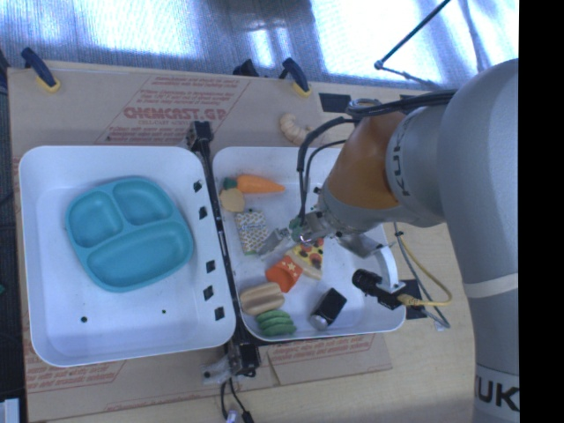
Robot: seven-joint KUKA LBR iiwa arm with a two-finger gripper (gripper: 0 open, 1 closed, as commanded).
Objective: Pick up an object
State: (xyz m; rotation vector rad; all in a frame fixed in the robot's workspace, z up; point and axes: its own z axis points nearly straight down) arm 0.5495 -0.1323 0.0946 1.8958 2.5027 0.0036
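Gripper (295, 233) sits low in the right bin (384, 321) at frame centre, over the patterned block (252, 230) and orange-red piece (284, 274), likely lining up a pick; can't tell its grasp state.

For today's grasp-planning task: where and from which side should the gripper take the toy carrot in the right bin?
Grip the carrot across its thick orange middle, coming straight down. It lies flat and long, and space beside it leaves room for the fingers; the green tip is too narrow.
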